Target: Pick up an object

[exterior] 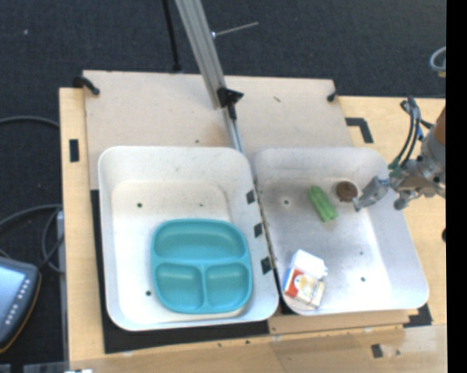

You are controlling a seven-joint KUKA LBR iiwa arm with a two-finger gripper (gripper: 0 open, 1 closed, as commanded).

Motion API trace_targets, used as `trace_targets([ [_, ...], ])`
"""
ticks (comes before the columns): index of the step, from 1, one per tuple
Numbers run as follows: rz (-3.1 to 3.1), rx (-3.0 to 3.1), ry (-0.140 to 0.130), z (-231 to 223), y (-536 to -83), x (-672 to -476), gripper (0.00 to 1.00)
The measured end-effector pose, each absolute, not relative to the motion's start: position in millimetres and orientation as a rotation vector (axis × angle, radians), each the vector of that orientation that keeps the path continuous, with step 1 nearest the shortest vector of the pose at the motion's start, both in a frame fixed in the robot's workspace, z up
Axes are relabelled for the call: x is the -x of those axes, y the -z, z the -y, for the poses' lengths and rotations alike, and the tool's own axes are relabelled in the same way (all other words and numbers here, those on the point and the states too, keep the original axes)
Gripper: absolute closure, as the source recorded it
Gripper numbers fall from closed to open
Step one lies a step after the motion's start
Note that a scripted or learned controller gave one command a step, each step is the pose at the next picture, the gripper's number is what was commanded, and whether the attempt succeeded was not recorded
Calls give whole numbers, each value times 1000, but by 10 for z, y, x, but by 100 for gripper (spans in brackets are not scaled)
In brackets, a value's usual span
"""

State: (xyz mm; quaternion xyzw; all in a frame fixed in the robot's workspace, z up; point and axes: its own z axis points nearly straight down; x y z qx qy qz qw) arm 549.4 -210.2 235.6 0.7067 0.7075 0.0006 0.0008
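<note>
Gripper [385,194] over right bin [388,286], fingers spread, grasping nothing.
Brown round object [346,190] just left of fingers; green cylinder [322,203] beside it; red-white carton [304,280] near front, print unreadable. Teal divided tray [202,266] in left bin [132,177].

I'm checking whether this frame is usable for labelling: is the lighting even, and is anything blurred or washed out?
In the camera view, lighting is soft and even, with faint shadows; the white bins look bright but not washed out; the teal tray and green object read clearly; the gripper near the right edge is small and slightly soft.
</note>
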Motion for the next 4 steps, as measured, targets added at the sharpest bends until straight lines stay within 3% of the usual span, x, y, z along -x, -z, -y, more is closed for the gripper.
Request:
trace_targets([
  [1,-2222,-2215,-4,2111,-2469,-5501,100],
  [4,-2228,-2198,-6,2147,-2785,-5514,100],
])
